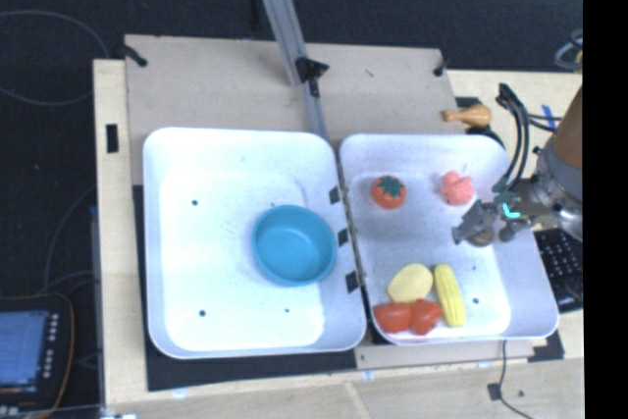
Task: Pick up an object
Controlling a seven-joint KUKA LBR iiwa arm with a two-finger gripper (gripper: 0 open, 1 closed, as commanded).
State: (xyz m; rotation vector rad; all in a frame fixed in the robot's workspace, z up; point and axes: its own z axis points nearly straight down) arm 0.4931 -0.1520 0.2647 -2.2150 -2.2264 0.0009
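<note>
Inside the right bin, a pink toy lies near the far wall, a tomato to its left. Just beside the pink toy, toward the bin's right side, hang the jaws, nothing visibly between them; whether they are apart or together I cannot tell. Nearer the front sit a lemon, corn cob and red pepper. A blue bowl rests in the left bin.

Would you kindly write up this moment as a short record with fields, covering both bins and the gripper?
left bin: blue bowl, right of centre
right bin: tomato and pink toy at the far side; yellow lemon-like toy, corn cob and red pepper clustered at the near edge
gripper: over the right bin's right side, nothing visibly held
outside bins: tan toy on the bench
</note>
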